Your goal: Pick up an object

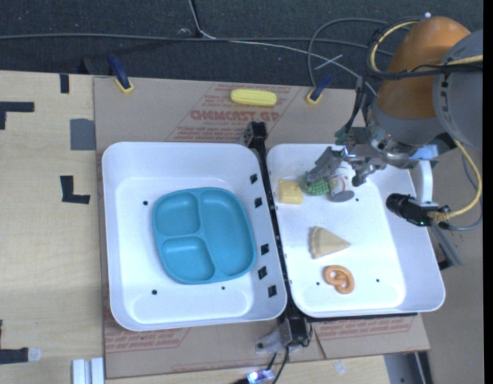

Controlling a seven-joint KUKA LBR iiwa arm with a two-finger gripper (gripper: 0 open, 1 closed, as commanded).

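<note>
My gripper [338, 176] hangs over the far part of the right bin [406, 246], its two fingers spread open. Under and between the fingertips lie a small green item [316, 187] and a pale round item [339, 188]; neither is lifted or clamped. A yellow block [290, 191] lies just left of them, close to the bin's left wall. Nearer the front are a tan wedge [327, 241] and a small orange pretzel-shaped piece [339, 279].
The left bin [126, 174] holds a blue divided plate [203, 235]. A yellow banana-like toy [253, 97] lies on the cardboard behind the bins. Cables loop above the arm, and a black fitting [406, 206] sticks out at the right bin's right side.
</note>
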